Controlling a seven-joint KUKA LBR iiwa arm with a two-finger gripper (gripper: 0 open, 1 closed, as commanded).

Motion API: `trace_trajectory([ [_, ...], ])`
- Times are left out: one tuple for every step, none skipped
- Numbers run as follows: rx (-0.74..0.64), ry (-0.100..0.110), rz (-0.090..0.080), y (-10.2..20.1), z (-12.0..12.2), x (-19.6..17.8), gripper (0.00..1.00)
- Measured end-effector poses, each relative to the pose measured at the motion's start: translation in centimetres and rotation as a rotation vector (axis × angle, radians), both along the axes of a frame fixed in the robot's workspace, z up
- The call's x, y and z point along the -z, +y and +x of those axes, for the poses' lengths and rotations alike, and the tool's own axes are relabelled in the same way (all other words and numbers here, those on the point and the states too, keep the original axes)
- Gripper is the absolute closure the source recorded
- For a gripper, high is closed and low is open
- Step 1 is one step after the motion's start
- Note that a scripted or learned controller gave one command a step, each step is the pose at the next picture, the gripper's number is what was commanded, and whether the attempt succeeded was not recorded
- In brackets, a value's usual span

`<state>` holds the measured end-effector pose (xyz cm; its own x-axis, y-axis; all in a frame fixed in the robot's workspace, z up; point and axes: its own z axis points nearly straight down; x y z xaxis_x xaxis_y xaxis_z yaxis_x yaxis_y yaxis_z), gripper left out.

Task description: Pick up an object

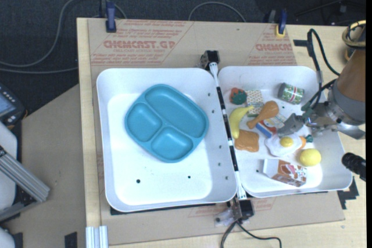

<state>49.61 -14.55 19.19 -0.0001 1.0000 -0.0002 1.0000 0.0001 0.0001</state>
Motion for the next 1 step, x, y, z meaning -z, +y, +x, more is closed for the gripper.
trace_trajectory([
  [0.003, 0.006, 0.002, -2.98, -1.53, 11.29, 0.0],
])
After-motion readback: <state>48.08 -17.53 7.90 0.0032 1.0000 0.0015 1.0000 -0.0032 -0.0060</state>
